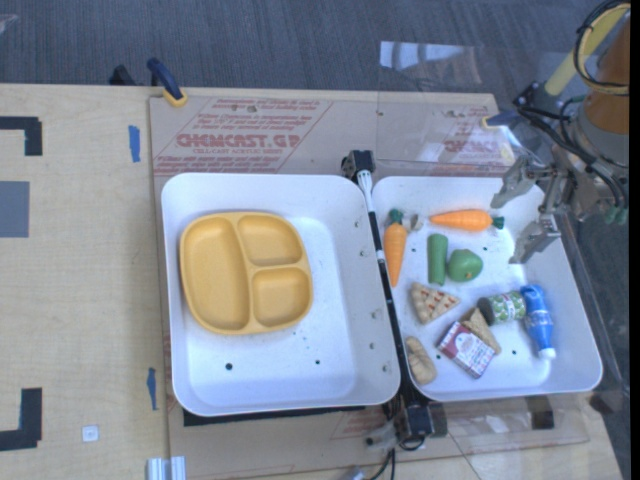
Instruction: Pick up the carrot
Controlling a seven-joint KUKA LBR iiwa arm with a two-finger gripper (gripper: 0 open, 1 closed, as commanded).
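Although two carrots lie in the right bin (pixel 585 363), both look like small plastic toys, so I judge them light, rigid and smooth, likely to slip or roll if pinched off-centre. One carrot (pixel 461 220) lies crosswise near the bin's far wall, green top toward the right; the second carrot (pixel 395 248) lies lengthwise along the left wall, green top at the far end, thin tip pointing near. The gripper (pixel 533 213) hangs over the right bin's far right part, its fingers spread apart and holding nothing, close to the crosswise carrot's leafy end. That carrot seems the easier target. The best hold is across the thick middle of the body, fingers square to its length, since the taper toward the tip would squeeze it out. The pepper (pixel 463 264) and cucumber (pixel 437 258) lie just beside it, leaving little room on the near side.
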